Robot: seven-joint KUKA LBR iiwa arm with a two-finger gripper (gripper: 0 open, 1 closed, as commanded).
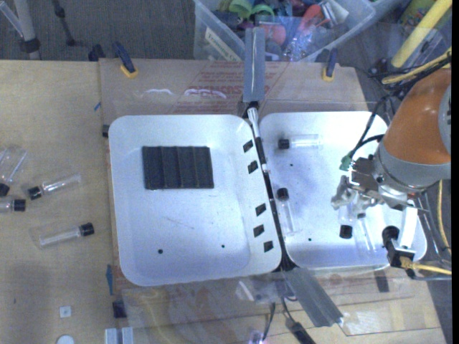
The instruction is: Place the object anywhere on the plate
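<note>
The plate [178, 167] is a dark, ridged rectangle lying flat in the upper left part of the left bin [136, 256]. Three clear vials with black caps lie in the right bin [315, 253]: one vial [300, 142] near the back, a second vial [285, 208] along the left wall, and a third vial [350, 224] towards the right. My gripper [353, 201] hangs low over the right bin, directly above that third vial, whose black cap peeks out just below it. The gripper's metal body hides how it meets the vial.
A divider with black clips [258, 192] separates the two bins. Loose vials [61, 231] lie on the wooden bench at the left. A clear tub of colourful toys [280, 13] stands behind the bins. The arm's orange band [423, 120] looms over the right bin's right side.
</note>
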